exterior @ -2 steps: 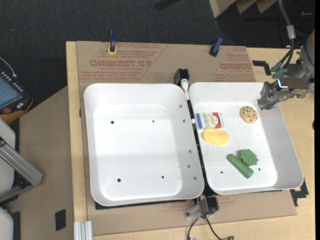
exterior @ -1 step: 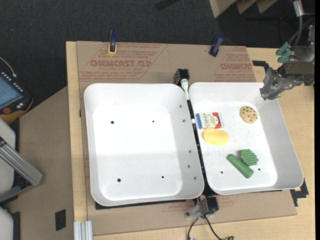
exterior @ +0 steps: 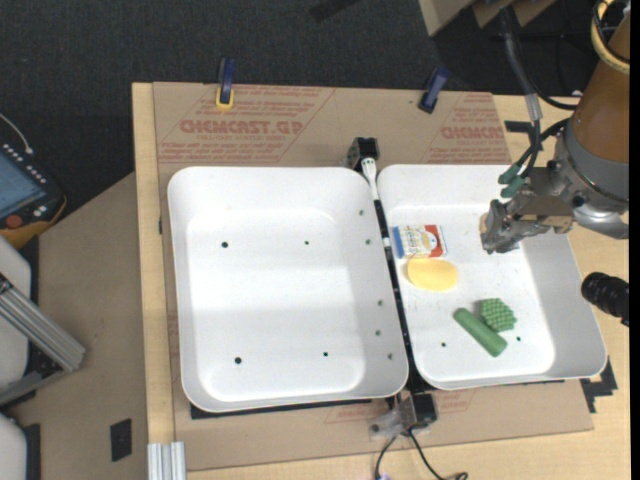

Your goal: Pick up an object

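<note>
Camera view, looking down at a slant. Counter [exterior: 150, 268] carries two shallow white bins side by side on a cardboard sheet [exterior: 300, 118]. The left bin [exterior: 190, 298] has only its bare floor with a few dark dots. The right bin [exterior: 570, 318] holds all the candidate objects, grouped toward its inner half:

- a small white packet [exterior: 418, 240] with red and blue print, lying flat near the wall shared by the bins;
- a yellow round piece [exterior: 432, 275], just below the packet and touching or nearly touching it;
- a green stick [exterior: 480, 332], lying at a diagonal, with a green knobbly lump [exterior: 497, 314] against its upper end — separate things or one, cannot tell.

The arm [exterior: 605, 118] reaches in from the right, orange band above the wrist. The claw [exterior: 497, 236] hangs over the right bin's upper half, to the right of the packet and apart from it, with white floor showing between them. How high it sits above the floor is not readable from this angle. The tip is a dark cluster — whether it is spread or pressed together, cannot tell. Nothing visible in its grip.

Progress, as a judgement: every object lies on the bin floor, so nothing is picked yet. Left to do — line up over one object, most likely the packet or the yellow piece as nearest, then descend, close and lift.
</note>
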{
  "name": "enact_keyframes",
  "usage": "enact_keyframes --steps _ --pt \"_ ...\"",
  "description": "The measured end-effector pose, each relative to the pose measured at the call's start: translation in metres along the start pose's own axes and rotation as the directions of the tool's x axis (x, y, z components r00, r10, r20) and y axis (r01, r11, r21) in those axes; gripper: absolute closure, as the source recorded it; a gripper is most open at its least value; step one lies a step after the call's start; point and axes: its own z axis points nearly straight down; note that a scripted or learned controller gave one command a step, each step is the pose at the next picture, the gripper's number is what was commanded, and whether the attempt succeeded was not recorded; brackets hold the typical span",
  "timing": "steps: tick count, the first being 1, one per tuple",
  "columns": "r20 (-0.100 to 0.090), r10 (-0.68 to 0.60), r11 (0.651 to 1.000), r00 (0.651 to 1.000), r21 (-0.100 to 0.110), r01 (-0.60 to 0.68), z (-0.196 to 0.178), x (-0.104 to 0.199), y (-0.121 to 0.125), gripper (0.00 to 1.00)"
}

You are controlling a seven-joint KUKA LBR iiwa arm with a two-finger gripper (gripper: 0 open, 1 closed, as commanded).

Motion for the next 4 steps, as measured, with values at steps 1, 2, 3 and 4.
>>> enact_keyframes --steps 1,2,3,4 --pt "-0.001 0.001 1.0 1.0 0.0 -0.001 0.102 -0.006 0.001 1.0" --pt "-0.002 -0.011 1.0 1.0 -0.021 0.011 0.025 0.068 0.002 1.0" --pt "-0.003 -0.008 1.0 1.0 -0.024 0.008 -0.059 0.126 0.001 1.0" --pt "-0.002 -0.006 1.0 1.0 -0.018 0.006 -0.098 0.16 0.0 1.0"
